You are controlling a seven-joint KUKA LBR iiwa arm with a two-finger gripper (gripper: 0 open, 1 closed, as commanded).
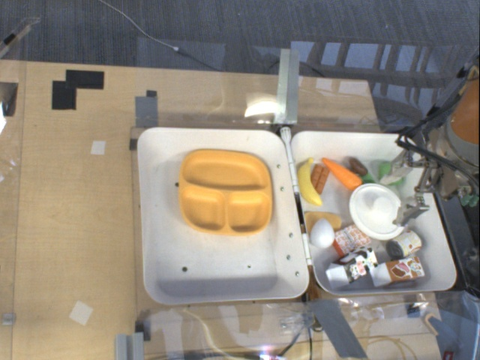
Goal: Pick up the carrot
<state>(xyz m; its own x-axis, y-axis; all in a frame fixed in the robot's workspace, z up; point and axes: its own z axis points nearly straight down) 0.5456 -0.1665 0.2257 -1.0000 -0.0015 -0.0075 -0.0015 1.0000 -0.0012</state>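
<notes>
Diagonally, the carrot (342, 173) runs upper-left to lower-right; the end effector (415, 201) state is unclear.

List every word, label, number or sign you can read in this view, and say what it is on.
No text here can be read.
Small red and white carton: printed, too blurred to read.
Black and white carton: markings too small to read.
Brown and white bottle: label blurred.
Black shapes on the bench: plain blocks, no letters.
</notes>
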